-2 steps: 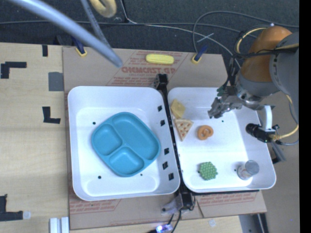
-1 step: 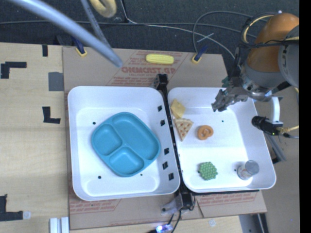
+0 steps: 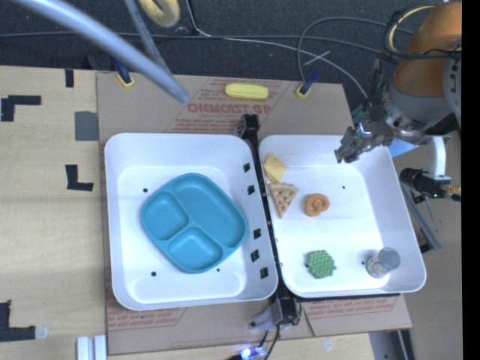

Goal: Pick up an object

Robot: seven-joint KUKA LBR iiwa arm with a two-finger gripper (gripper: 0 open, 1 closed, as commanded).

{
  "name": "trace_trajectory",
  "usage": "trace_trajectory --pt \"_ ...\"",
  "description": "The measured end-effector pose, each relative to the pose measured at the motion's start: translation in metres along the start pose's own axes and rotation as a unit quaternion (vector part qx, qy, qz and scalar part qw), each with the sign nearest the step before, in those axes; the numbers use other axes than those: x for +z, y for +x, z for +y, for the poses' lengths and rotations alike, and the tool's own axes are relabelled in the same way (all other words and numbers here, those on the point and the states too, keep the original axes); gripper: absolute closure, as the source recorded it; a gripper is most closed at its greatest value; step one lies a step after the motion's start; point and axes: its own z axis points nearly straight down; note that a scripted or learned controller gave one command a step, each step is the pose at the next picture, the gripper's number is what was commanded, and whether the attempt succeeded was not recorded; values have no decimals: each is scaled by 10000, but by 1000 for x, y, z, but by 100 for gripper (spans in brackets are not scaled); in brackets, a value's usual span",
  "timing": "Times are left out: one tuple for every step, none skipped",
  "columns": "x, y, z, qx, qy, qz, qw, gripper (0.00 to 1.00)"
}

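The right bin (image 3: 394, 193) holds several small items: a yellow cheese wedge (image 3: 274, 168), a waffle piece (image 3: 283, 199), an orange swirl pastry (image 3: 316, 205), a green bumpy ball (image 3: 321, 263) and a small metal can (image 3: 384, 262). My gripper (image 3: 349, 150) hangs over the bin's upper right part, above bare white floor, well apart from all of these. Nothing shows between its dark fingers.
The left bin (image 3: 120, 201) holds a blue divided tray (image 3: 193, 221). A yellow banana-like toy (image 3: 246, 91) lies on the cardboard behind the bins. Black clips (image 3: 250, 125) join the bins along the middle seam. Cables run behind the bench.
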Motion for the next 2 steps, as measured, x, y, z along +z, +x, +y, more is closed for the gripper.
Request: trace_trajectory --pt "10 52 -2 -19 18 5 10000 100" --pt "19 98 -20 -10 26 3 10000 100"
